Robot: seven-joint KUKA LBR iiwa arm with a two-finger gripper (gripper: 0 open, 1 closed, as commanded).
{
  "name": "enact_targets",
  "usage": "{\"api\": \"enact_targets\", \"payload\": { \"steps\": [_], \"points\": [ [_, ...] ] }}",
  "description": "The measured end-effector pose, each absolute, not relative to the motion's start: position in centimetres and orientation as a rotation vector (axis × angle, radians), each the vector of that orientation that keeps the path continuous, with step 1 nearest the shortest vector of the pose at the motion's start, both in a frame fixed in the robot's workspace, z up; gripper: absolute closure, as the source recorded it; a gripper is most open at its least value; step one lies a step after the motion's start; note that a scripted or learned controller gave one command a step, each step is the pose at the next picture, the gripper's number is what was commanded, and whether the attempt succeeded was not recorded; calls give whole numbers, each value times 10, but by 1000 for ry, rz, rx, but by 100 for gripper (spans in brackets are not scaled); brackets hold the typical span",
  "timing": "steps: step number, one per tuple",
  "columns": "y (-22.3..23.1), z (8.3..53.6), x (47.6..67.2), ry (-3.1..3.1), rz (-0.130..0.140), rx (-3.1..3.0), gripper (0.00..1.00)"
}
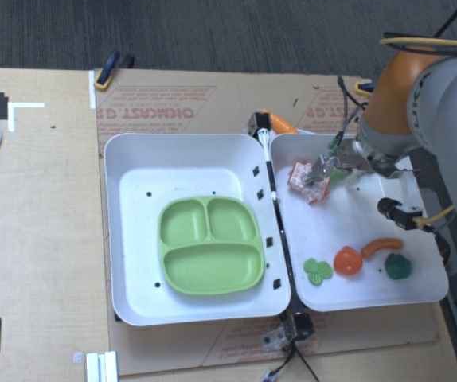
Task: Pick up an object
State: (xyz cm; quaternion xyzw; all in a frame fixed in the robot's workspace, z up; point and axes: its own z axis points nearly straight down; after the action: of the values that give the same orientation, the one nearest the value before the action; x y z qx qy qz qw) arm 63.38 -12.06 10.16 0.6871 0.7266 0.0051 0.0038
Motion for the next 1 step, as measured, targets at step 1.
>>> {"api": "enact_targets", "payload": {
  "steps": [1],
  "points": [
    [-120,113,636,2274,22,2146,100]
  ]
}}
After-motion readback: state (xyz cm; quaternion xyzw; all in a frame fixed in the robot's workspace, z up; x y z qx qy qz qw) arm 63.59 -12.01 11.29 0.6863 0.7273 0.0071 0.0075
